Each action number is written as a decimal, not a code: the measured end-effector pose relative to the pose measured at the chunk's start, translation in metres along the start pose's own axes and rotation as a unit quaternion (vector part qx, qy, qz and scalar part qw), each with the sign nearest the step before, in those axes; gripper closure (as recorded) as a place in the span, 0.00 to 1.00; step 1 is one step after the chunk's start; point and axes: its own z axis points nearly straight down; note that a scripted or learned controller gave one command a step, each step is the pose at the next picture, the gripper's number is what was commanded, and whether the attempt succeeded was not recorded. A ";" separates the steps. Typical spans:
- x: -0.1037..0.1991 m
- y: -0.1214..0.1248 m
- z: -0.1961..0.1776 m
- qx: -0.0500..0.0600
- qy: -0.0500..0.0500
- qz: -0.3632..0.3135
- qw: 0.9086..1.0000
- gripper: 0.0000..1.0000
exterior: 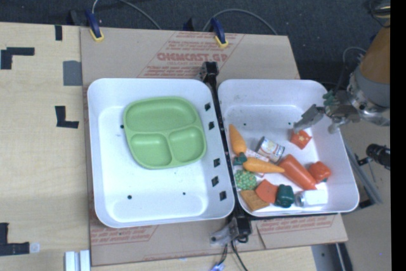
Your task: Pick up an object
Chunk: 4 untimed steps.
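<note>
Gripper [320, 118] open and empty over right bin [266, 97], one finger just above small red block [301, 138] near the right wall; best to centre both fingers over it, then descend straight and close.

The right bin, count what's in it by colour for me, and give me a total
Counting what shows in the right bin; some pieces overlap:
Orange or red: 6
Green: 2
White or pale: 2
Brown: 1
Total: 11
</note>
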 end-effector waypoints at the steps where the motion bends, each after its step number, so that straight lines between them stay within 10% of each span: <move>1: -0.023 -0.032 0.130 0.002 0.001 0.001 1.000 0.00; 2: 0.019 0.036 0.147 -0.004 -0.001 -0.001 1.000 0.00; 3: -0.010 -0.032 0.147 -0.003 -0.002 0.001 1.000 0.00; 4: -0.010 -0.031 0.137 -0.004 -0.003 0.000 1.000 1.00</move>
